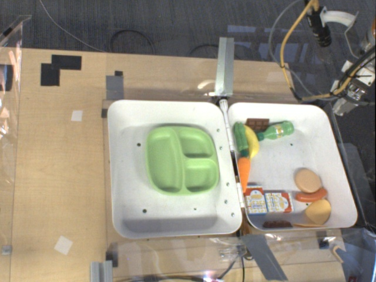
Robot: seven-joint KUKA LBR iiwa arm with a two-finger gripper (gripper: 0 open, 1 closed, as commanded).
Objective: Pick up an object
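You are looking at a pick that is not yet under way: nothing is lifted, and every object is lying in the bins. Taking the green divided plate (180, 160) as your landmark, it is sitting in the middle of the left bin (126, 216), and all the candidates are lying to its right, in the right bin (343, 175). Just right of the plate, against the bin's dividing wall, a green toy vegetable (240, 137), a yellow banana (253, 141) and an orange carrot (244, 170) are crowding together, with a green bottle (276, 131) angling away from them and a small brown block (257, 123) touching the bottle's far side. Further right of the plate and toward the near edge, a red-and-white carton (268, 202) is lying flat, and beyond it a tan bread roll (308, 180), a red sausage (310, 194) and an orange round piece (318, 212) are clustering closely. Well to the plate's upper right, outside the bins, the arm's wrist gear (358, 81) is hanging among cables, and you cannot tell how its end effector is set. In my judgement the whole task is remaining: choosing, descending, closing, lifting. The carton is looking like the least crowded target.
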